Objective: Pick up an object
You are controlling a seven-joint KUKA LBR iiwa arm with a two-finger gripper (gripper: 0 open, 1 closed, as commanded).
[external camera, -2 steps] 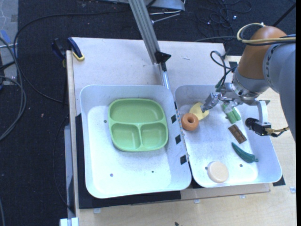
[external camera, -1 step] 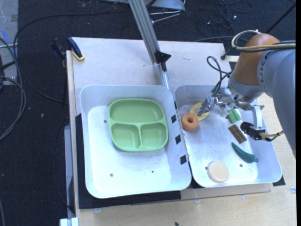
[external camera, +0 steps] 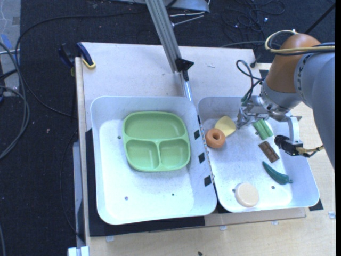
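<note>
Camera view shows the gripper (external camera: 246, 115) low in the right bin (external camera: 303, 196), just beside the yellow wedge (external camera: 226, 125) near the donut (external camera: 215, 138). The wedge looks light, rigid and smooth (probably toy plastic), best pinched across its flat sides.

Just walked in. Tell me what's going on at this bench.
A grey arm with an orange band reaches in from the right, its pincer low over the right-hand white bin. That bin holds a pale yellow wedge, an orange ring-shaped doughnut, a light green block, a brown bar, a dark teal curved pod and a cream round disc. The pincer sits between the wedge and the green block; nothing looks lifted. The left-hand bin holds a green three-compartment plate.
</note>
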